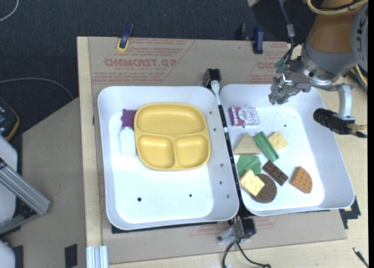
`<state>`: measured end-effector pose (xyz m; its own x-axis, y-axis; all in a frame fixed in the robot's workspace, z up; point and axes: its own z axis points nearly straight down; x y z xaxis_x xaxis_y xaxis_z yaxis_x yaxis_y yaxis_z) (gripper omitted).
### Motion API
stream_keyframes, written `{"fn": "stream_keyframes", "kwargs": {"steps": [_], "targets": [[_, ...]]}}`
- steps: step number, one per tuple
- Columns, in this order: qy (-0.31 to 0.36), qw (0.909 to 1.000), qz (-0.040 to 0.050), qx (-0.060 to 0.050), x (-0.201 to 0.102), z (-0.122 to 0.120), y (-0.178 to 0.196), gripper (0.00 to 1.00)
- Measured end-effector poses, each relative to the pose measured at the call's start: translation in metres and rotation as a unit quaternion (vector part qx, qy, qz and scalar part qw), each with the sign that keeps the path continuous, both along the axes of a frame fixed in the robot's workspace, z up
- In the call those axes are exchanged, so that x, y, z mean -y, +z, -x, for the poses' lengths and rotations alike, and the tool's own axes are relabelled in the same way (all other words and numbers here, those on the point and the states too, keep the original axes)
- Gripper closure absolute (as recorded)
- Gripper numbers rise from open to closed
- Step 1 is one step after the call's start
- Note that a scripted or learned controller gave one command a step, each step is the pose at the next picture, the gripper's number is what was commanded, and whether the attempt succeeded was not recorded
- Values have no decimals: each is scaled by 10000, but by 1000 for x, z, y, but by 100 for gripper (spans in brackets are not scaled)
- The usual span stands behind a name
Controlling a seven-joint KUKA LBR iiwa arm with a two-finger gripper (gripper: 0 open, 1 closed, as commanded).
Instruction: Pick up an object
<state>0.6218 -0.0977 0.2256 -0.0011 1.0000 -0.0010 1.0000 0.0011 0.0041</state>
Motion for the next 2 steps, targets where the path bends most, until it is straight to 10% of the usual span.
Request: {"fn": "stream_keyframes", "kwargs": {"steps": [2], "targets": [[-7, 10000, -16, -48, -41, 98, -13, 100]]}}
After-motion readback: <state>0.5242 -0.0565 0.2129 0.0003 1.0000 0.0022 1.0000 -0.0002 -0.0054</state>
